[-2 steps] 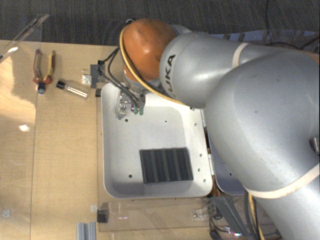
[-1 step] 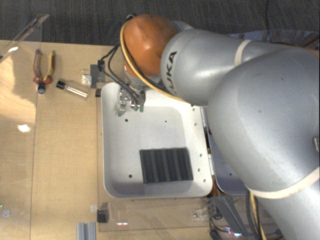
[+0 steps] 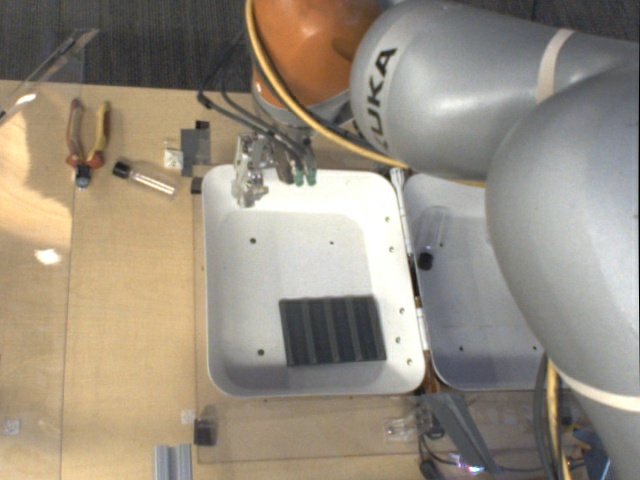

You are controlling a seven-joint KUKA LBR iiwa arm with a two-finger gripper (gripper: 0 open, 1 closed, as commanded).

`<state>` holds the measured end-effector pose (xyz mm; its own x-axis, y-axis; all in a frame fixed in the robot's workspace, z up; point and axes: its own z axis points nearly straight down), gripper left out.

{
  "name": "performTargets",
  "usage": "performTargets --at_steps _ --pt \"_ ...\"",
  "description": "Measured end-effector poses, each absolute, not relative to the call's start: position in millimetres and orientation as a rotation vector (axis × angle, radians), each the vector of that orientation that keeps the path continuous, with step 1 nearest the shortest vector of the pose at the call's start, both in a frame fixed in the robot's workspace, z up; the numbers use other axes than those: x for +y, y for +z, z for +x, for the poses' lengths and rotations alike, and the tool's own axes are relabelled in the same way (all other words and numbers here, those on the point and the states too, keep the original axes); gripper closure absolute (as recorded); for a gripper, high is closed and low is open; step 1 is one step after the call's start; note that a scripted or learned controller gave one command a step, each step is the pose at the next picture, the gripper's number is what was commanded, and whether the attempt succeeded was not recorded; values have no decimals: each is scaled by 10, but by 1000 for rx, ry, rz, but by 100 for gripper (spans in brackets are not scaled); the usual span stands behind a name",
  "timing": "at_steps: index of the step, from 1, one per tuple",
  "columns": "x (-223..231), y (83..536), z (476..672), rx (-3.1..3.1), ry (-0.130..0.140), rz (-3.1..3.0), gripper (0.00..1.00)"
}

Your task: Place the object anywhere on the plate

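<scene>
A dark ribbed rectangular plate (image 3: 332,330) lies flat in the near part of the left bin (image 3: 228,298). My gripper (image 3: 262,173) hangs over that bin's far left corner, well away from the plate, under the orange wrist band. It is small and partly hidden by the wrist and cables, and I see nothing clearly held in it. A small dark item (image 3: 424,260) sits against the left wall of the right bin (image 3: 470,358). The grey arm covers most of the right bin.
On the bench left of the bins lie red-handled pliers (image 3: 86,138), a small tube with a black cap (image 3: 145,178) and a black bracket (image 3: 196,148). A small black block (image 3: 205,431) and a metal piece (image 3: 172,460) sit near the front edge.
</scene>
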<state>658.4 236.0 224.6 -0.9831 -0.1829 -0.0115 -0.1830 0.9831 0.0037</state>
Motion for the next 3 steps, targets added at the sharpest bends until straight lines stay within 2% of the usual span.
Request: performTargets --at_steps 1,2,3 --pt "2358 1757 6697 3061 6 -670 100" --pt "1920 968 6706 2995 5 -912 100" --pt "2370 2175 6701 2954 5 -1032 100"
